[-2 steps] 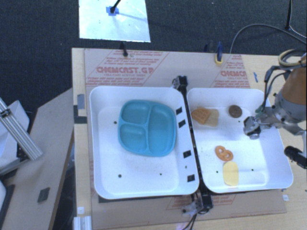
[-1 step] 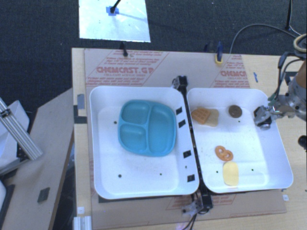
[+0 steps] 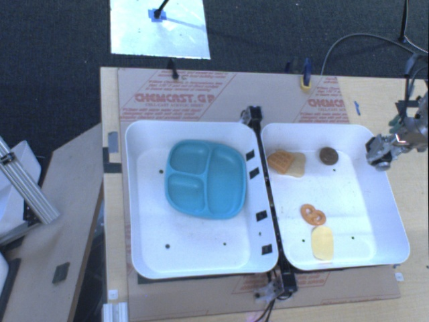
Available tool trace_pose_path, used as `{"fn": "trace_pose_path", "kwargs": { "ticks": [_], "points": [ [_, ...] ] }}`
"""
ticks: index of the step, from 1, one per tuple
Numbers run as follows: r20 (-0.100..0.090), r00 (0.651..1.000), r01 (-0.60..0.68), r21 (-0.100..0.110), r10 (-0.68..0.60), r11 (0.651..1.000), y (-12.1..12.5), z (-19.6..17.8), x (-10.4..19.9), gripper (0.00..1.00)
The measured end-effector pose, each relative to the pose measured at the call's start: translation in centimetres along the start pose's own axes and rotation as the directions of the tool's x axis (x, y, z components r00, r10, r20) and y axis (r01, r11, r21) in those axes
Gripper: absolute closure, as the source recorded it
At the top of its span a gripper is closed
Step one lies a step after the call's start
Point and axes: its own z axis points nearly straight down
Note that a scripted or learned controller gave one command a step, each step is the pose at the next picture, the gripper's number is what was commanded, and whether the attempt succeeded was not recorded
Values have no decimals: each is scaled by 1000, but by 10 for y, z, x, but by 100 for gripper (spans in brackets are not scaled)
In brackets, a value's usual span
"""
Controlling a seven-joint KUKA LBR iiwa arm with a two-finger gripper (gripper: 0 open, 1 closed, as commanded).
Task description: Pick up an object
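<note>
Nearest the camera, a pale yellow oblong piece (image 3: 322,243) lies flat near the front of the right bin (image 3: 382,200), with an orange pretzel-shaped piece (image 3: 312,214) just behind it. Farther back sit a tan waffle-like piece (image 3: 287,162) and a small brown round one (image 3: 328,155). My gripper (image 3: 381,151) hangs over that bin's right rim; whether it is parted I cannot tell. A blue divided plate (image 3: 204,178) fills the left bin (image 3: 147,247).
</note>
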Motion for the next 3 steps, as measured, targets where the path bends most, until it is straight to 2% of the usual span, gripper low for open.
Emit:
{"fn": "trace_pose_path", "kwargs": {
  "ticks": [1, 3],
  "points": [
    [-2, 1000, 1, 4, -1, 1000, 2, 5, 51, 100],
    [-2, 1000, 1, 3, -1, 1000, 30, -2, 150, 100]
  ]
}}
